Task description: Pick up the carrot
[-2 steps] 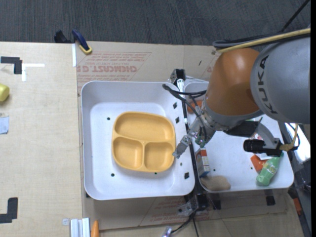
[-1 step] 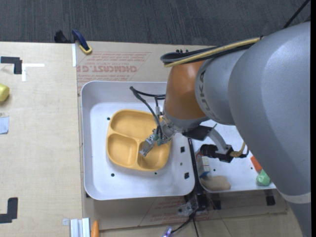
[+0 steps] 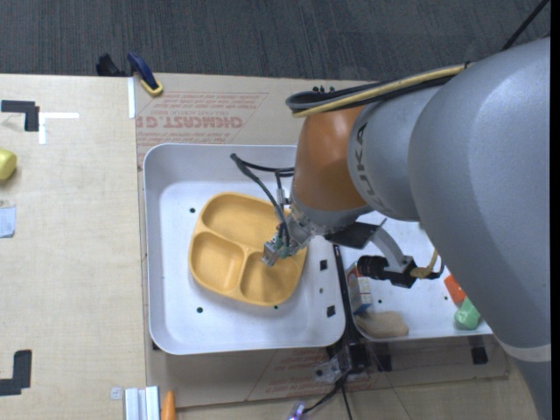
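1. Looking down on the counter (image 3: 70, 261), I see the grey arm (image 3: 472, 182) reaching in from the right, its orange band (image 3: 328, 160) sitting above the wrist over the gap between the two white bins.
2. My gripper (image 3: 280, 250) hangs over the left bin (image 3: 171, 252), at the right-hand edge of a yellow divided plate (image 3: 223, 256) that lies in that bin.
3. I cannot tell the state of the gripper at this angle; the tip is small and dark against the plate, and I see nothing gripped there.
4. I take the carrot (image 3: 453, 289) to be the small orange piece in the right bin (image 3: 420, 318), close against the arm's lower edge and partly covered by it.
5. A green object (image 3: 468, 315) lies just beside the carrot, on its lower side.
6. A tan, rounded object (image 3: 381, 325) rests near the front wall of the right bin, well apart from the carrot.
7. Black cables (image 3: 254, 171) loop from the wrist across the left bin's back part.
8. A yellow object (image 3: 6, 164) sits at the far left edge of the counter, well away from both bins.
9. The carrot and the gripper are in different bins, apart from each other.
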Motion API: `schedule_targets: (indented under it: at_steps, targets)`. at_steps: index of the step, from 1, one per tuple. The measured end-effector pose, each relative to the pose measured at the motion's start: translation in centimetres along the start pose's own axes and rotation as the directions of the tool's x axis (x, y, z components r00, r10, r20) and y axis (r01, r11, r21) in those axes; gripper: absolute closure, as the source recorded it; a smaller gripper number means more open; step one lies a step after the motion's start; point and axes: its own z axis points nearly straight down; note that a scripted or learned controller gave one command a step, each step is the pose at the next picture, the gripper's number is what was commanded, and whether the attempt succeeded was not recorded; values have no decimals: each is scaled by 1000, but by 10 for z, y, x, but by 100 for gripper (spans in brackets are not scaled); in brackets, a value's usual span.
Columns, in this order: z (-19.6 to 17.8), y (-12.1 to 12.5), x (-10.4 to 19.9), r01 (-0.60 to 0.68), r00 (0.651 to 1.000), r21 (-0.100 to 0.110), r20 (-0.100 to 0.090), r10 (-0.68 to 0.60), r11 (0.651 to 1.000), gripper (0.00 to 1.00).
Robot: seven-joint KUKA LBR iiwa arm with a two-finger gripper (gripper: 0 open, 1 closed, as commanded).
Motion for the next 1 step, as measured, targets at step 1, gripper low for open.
schedule_targets:
  at_steps: [1]
  targets:
    - [-46,-15,54,-50,999,-7,1,50,999,100]
